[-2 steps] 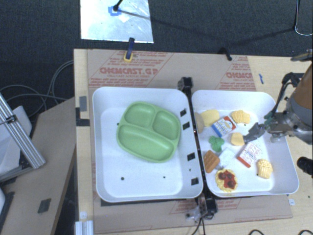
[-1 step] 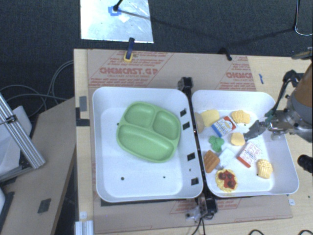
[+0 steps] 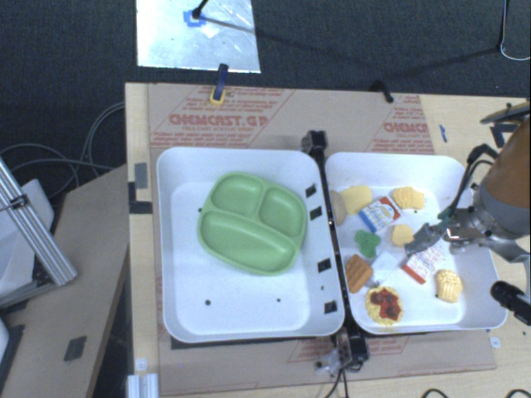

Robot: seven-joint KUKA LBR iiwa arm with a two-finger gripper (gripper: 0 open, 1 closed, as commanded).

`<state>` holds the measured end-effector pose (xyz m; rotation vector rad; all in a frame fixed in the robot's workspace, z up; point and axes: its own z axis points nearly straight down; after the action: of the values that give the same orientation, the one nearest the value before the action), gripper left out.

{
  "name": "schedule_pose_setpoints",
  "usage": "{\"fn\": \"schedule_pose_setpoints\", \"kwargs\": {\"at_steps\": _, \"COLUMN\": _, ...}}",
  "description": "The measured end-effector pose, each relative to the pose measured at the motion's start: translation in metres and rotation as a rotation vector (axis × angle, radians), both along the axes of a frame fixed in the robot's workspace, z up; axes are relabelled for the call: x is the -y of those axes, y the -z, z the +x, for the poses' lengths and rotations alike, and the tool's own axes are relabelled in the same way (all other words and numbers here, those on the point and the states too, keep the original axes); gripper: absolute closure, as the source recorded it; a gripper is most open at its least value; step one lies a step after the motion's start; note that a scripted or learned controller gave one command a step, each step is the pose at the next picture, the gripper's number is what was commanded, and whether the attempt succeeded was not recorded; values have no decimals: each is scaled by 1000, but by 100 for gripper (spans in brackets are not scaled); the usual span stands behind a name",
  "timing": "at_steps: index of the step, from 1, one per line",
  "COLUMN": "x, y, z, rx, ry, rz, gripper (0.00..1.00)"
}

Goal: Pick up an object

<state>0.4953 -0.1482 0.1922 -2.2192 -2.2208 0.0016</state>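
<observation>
Where toys lie, end effector hovers.

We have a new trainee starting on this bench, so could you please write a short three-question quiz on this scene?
1. True or false: the green divided plate lies in the left bin.
2. Which bin does the gripper hang over? A) left B) right
3. Fill in: the small green item lies in the ____ bin.

Key
1. True.
2. B, the right bin, near the red and white packet.
3. Right.
</observation>
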Motion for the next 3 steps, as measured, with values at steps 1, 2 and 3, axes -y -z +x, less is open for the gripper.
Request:
{"fn": "schedule_pose_setpoints", "kwargs": {"at_steps": 1, "x": -7, "y": 45, "z": 4, "rx": 0, "ry": 0, "rz": 1, "gripper": 0}}
{"fn": "schedule_pose_setpoints", "kwargs": {"at_steps": 2, "x": -6, "y": 87, "z": 13, "rx": 2, "ry": -1, "rz": 4, "gripper": 0}}
{"fn": "schedule_pose_setpoints", "kwargs": {"at_steps": 3, "x": -6, "y": 96, "z": 19, "rx": 11, "ry": -1, "rz": 4, "gripper": 0}}
